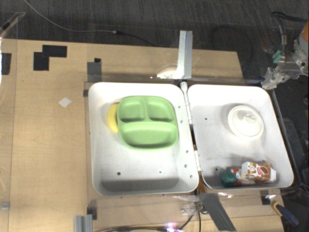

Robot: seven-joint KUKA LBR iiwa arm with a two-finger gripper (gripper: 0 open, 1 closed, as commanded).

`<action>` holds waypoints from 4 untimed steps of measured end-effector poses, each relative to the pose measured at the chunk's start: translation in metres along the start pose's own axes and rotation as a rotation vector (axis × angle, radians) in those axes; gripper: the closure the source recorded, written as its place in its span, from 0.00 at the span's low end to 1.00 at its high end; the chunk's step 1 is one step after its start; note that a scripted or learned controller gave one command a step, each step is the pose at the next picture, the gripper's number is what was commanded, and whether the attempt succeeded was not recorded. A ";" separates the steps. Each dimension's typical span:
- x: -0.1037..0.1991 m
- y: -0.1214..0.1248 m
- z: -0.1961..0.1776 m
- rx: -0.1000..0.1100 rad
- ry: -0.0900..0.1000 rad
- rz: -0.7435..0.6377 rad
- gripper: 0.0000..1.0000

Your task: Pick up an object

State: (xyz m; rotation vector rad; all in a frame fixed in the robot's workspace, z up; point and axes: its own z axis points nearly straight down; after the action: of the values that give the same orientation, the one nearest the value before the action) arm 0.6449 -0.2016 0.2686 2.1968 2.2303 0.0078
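Observation:
In the left bin (104,178) a green divided plate (147,121) lies face up, partly covering a yellow object (112,118) at its left edge. The right bin (212,144) holds a white round dish (245,120) towards the back right. Along that bin's front wall lie a small orange-and-white carton (257,171) and, left of it, a dark green object (228,178) with a bit of red between them. My gripper (274,77) hangs at the far right, just beyond the right bin's back right corner, above none of the objects.
A metal upright post (185,54) stands behind the seam between the bins. Black tape marks (49,56) sit on the wooden bench at the back left. Cables run over the dark floor behind the bench.

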 end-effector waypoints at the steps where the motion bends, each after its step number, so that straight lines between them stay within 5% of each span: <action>1: 0.012 -0.008 0.011 0.007 0.002 0.210 1.00; 2: 0.060 -0.066 0.100 0.011 0.003 0.294 1.00; 3: 0.059 -0.066 0.100 0.010 0.003 0.295 0.00; 4: 0.063 -0.069 0.021 0.005 0.003 0.001 0.00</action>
State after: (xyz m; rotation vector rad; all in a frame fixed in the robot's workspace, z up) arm 0.5748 -0.1393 0.2463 2.2018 2.2338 0.0053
